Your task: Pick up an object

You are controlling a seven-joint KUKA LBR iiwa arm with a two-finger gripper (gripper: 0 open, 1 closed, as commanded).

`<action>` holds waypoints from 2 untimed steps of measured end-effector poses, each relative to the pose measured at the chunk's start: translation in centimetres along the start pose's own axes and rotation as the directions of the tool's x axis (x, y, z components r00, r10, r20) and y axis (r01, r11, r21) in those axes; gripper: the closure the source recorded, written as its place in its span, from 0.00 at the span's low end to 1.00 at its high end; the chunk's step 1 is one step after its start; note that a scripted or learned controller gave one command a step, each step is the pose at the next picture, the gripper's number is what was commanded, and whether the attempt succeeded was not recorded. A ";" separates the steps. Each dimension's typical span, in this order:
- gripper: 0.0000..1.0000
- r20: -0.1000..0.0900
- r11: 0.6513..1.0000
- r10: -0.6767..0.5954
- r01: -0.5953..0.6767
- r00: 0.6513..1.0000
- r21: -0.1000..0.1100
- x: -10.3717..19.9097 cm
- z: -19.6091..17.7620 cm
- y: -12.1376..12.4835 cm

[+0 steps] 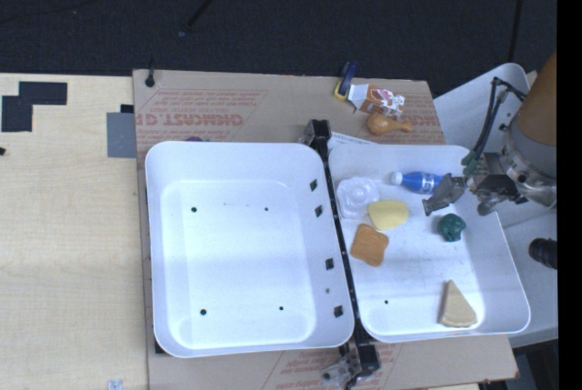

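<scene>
camera view looks down at a slant on two shallow white bins side by side on a sheet of brown cardboard [227, 111] printed with red lettering. left bin [164, 197] has only small dark dots on its floor. right bin [509, 288] holds the loose objects: a blue bottle [420, 182] lying on its side near the far wall, a crumpled clear plastic piece [357, 195] just left of it, a yellow rounded piece [389, 215] below that, an orange-brown square piece [369, 245] touching or nearly touching the yellow one at its lower left, a dark green lumpy ball [450, 227] toward the right side, and a pale tan wedge [456, 306] near the front right corner, well apart from the rest. the gripper [462, 195] reaches in from the right over the far right part of this bin, with the orange band and grey body of the arm [544, 129] at the picture's edge. its two fingers are spread apart, one fingertip [443, 195] close to the cap end of the blue bottle, the other nearer the bin's right wall, and nothing sits between them (the green ball lies just below the gap, apart from both). beyond the bins, on the cardboard, lie an orange-tan toy [386, 125], a small red and white packet [382, 96] and a blue and yellow item [345, 81].
</scene>
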State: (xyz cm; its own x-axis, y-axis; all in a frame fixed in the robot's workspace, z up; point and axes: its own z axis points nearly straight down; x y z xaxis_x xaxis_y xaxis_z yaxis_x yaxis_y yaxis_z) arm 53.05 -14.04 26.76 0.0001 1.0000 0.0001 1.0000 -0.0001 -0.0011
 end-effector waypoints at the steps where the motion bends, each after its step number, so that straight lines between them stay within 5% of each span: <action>1: 0.00 -0.006 1.000 0.001 -0.001 1.000 0.017 4.0 13.4 -2.9; 2: 0.00 -0.001 1.000 0.000 0.000 1.000 0.001 3.5 17.3 2.6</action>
State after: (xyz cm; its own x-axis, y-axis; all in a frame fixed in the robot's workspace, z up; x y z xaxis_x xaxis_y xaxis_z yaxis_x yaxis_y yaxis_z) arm 55.66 -10.51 9.50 -0.0002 1.0000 0.0010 1.0000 0.0002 -0.0024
